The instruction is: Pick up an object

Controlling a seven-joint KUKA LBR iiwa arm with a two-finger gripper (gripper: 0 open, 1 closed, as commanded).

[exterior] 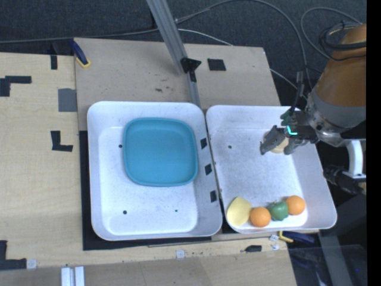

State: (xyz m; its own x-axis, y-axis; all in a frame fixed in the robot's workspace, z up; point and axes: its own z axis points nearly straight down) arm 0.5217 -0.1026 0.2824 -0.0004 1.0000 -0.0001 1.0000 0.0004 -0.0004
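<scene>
- Camera view: two white bins side by side on the surface [36, 159], left bin [101, 177] carrying a large blue plate [159, 151], right bin [250, 136] carrying four small items bunched along its near edge.
- Blue plate: largest item, broad, flat, probably stiff plastic and light; lying face up and filling most of the left bin's floor; awkward for a two-finger grasp except at the raised rim.
- Yellow piece [239, 211]: pale, rounded, likely toy fruit; leftmost of the cluster, touching the orange ball [259, 217]; probably light and smooth, so prone to slipping.
- Orange ball and second orange ball [296, 205]: round, likely hard and slick; best taken across the widest part, with a risk of rolling away against the bin wall.
- Green piece [278, 210]: smallest, wedged between the two orange balls, hard to reach without nudging its neighbours.
- End effector [275, 142]: hovering over the middle of the right bin, well apart from the cluster, which lies toward the near edge from it; something pale seen at the fingertips, too blurred to name; open or closed, cannot tell.
- Likeliest target by judgement: the yellow piece, at the cluster's open end.
</scene>
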